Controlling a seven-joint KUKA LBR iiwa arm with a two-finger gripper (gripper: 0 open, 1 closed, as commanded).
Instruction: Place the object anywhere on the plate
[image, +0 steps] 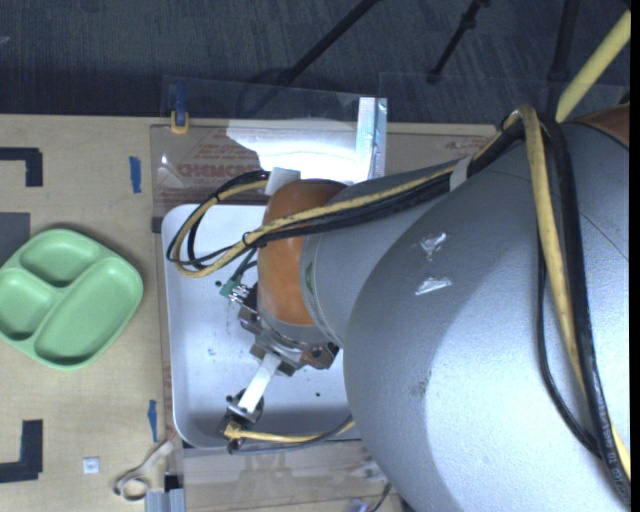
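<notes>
1. One arm (450, 330) is reaching in from 3 o'clock and hanging low over the white bin (195, 400) at the middle of the view, with its orange band (285, 265) sitting above the bin's 12 o'clock half.
2. Its pincer (283, 355) is pointing down at the bin floor, just toward 6 o'clock from the band. The wrist is hiding its working end, so I cannot tell whether it is open, closed or gripping anything.
3. The task's object is, I am judging, lying hidden under the wrist or the arm's bulk somewhere in that bin. I cannot say exactly where.
4. The green plate (65, 295), moulded into three compartments, is lying on the bench (90, 150) at 9 o'clock, outside the bin and well apart from the pincer.
5. The first danger is an empty lift. If the pincer is closing slightly off the object, the arm is going to carry nothing to the plate.
6. The bin's 9 o'clock wall is standing between the pincer and the plate. An arm travelling too low toward 9 o'clock is risking a knock there, and a weakly held object could drop back into the bin or onto the bench.
7. The plate is looking light and is resting loose. A descent that is too deep or off-centre is risking pushing or tipping it.
8. Releasing over a divider ridge or the rim is risking the object rolling off the plate.
</notes>
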